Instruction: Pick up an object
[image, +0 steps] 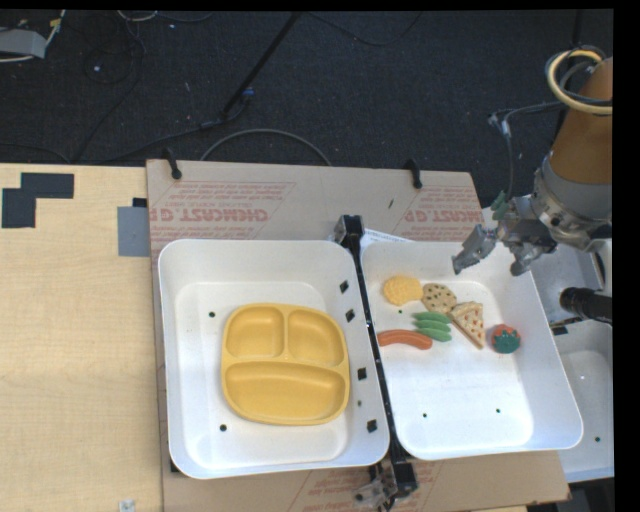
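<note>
Two shallow white plastic bins sit side by side on a cardboard-covered bench, joined along a black central divider. The left bin (190, 290) carries a yellow plastic tray with three compartments (286, 362), lying flat near its middle, its sections bare. The right bin (480, 420) holds the candidates for picking, clustered in its upper half: a round yellow wafer-like toy biscuit (402, 290), a pale speckled cookie (437, 297) touching it on the right, a green bean-pod toy (433, 325) just below, an orange-red toy sausage (405, 340) lying lengthwise beside the pod, a tan triangular sandwich wedge (468, 322), and a small teal and red ball-shaped toy (505, 339) a little apart, near the bin's right wall.

The two-finger gripper (497, 255) hangs over the far right corner of that bin, above and behind the toys, its grey fingers splayed apart with nothing between them. That open, raised pose probably suits an approach: the arm reaches in from the right, so it stands ready over the nearest items. The wedge and the ball look the easiest reach, though tight clustering around the cookie could make a clean pinch awkward there
</note>
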